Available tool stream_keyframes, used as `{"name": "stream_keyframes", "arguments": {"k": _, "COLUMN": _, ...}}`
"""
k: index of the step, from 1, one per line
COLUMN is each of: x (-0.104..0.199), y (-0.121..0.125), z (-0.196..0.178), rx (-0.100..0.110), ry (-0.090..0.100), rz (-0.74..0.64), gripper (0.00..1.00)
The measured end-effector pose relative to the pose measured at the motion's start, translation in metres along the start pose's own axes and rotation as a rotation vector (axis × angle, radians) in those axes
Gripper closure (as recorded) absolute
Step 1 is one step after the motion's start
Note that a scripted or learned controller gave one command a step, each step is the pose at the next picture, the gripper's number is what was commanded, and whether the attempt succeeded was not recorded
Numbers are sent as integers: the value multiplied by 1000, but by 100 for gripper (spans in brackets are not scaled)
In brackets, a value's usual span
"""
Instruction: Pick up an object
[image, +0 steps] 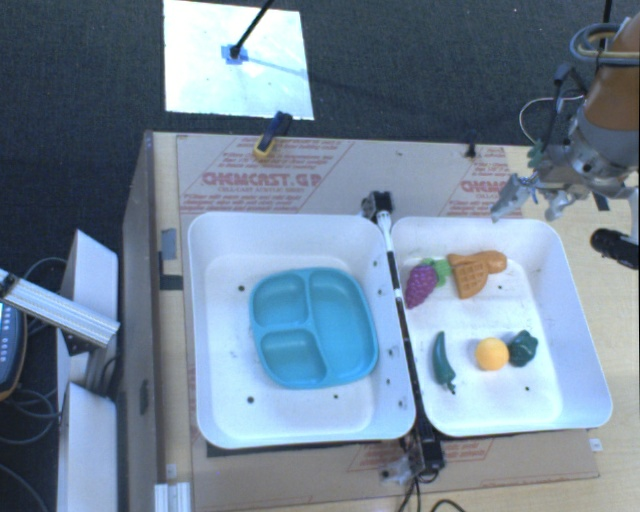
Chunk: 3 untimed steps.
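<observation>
The right bin (575, 330) holds several toy foods: purple grapes (421, 283), an orange waffle-like piece (475, 271), a dark green chili (443, 361), an orange ball (490, 354) and a dark green broccoli piece (522, 347). My gripper (530, 204) hangs above the back right corner of that bin, over its rim. It is open, its two fingers spread apart with nothing between them. It is well clear of all the foods; the waffle piece is the nearest.
A blue compartment plate (312, 327) lies in the left bin (225, 300). A black divider (395, 290) runs between the bins. A yellow and black tool (270, 137) rests at the bench's back edge, and cables hang by the arm's wrist (600, 110).
</observation>
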<state>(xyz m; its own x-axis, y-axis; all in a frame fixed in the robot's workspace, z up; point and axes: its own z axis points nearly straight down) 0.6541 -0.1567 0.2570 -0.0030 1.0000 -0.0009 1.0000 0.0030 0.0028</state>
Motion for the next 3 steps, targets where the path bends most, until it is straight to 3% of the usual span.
{"name": "stream_keyframes", "arguments": {"k": 1, "x": 50, "y": -79, "z": 128, "rx": 5, "ry": 2, "rz": 1, "gripper": 0}}
{"name": "stream_keyframes", "arguments": {"k": 2, "x": 61, "y": -132, "z": 172, "rx": 2, "ry": 1, "rz": 2, "gripper": 0}}
{"name": "stream_keyframes", "arguments": {"k": 3, "x": 72, "y": -168, "z": 172, "rx": 3, "ry": 2, "rz": 2, "gripper": 0}}
